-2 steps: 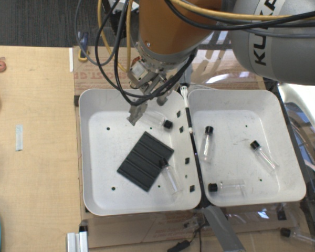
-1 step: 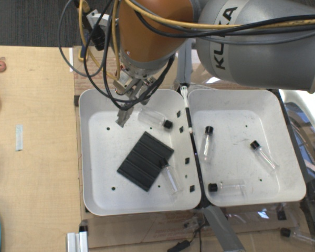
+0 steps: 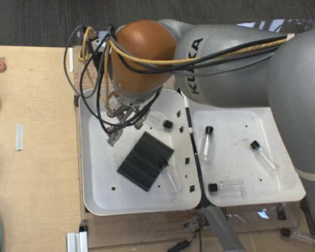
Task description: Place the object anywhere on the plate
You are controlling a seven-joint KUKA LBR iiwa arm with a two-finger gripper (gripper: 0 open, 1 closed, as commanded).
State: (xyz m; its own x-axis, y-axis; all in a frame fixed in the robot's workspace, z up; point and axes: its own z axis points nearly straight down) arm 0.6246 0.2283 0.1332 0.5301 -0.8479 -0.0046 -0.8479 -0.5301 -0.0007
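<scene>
The gripper (image 3: 121, 121) hangs low over the far left part of the left bin (image 3: 94, 193); I cannot tell its state under the cables. Probably it aims for the black ribbed plate (image 3: 145, 160), which lies flat just near of it. A clear vial (image 3: 169, 177) touches the plate's right edge. More vials rest in the right bin (image 3: 283, 190). Wooden bench (image 3: 34, 140) at left.

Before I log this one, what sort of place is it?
Probably a lab test bench: a KUKA arm over two white bins, clear tubes with black caps, a black plate.
</scene>
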